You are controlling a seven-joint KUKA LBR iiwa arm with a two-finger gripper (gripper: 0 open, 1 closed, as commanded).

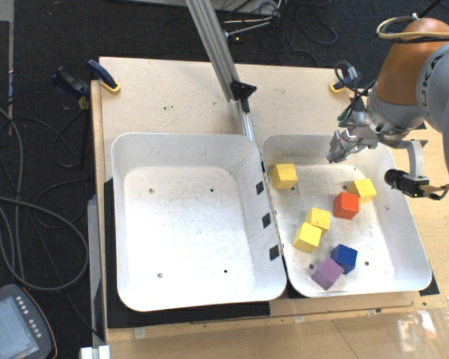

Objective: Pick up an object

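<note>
Dark carpet strewn with black cables surrounds a pale wooden bench that carries two shallow white bins side by side. Nearest the bottom of the frame, in the right bin, a purple block touches a blue block just above it. Up and to the left, two yellow blocks sit corner to corner, the lower one larger in view than the upper one. Right of them, an orange-red block rests against another yellow block near the bin's right wall. Farther up, a lone yellow block lies close to the divide between the bins. The left bin fills the middle left of the frame. At the upper right, the gripper hangs over the right bin's far rim, well apart from every block, with nothing visible between its fingers; whether the jaws are spread or closed cannot be told. A slanted metal pole crosses the bench's far edge.
</note>
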